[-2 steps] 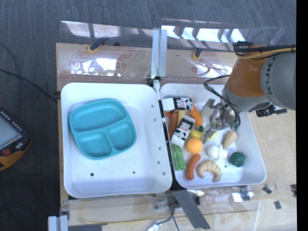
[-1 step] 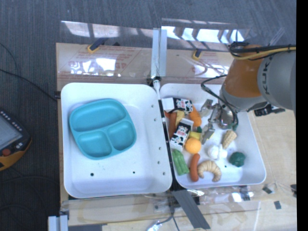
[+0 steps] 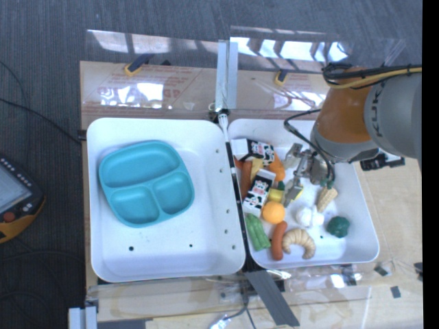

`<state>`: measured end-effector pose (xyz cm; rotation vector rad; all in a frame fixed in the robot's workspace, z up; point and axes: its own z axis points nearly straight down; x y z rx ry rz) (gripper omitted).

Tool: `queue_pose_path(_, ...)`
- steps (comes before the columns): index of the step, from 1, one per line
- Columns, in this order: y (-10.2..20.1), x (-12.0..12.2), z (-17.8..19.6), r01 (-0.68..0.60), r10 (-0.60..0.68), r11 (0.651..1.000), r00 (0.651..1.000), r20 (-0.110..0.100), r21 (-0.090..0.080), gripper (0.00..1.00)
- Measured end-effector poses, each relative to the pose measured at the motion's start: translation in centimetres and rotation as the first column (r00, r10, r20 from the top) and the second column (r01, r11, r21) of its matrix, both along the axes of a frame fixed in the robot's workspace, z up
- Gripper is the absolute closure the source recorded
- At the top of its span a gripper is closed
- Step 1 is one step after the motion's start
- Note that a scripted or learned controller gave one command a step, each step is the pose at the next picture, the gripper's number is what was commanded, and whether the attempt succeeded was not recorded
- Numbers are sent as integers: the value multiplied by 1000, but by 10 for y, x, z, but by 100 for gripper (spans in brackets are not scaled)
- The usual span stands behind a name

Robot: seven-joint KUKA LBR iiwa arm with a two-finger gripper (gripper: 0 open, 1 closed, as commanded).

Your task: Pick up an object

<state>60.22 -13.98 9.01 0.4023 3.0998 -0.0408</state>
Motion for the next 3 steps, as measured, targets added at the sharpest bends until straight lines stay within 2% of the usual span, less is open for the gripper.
queue_pose_path(1, 14, -8, 0, 195, -195, 981, 981, 5, 1, 0)
queue_pose_path(2, 14, 3, -2, 318, -318, 948, 948, -13, 13, 0)
queue_pose_path(3, 21, 15, -1, 456, -456, 890, 890, 1, 9, 0)
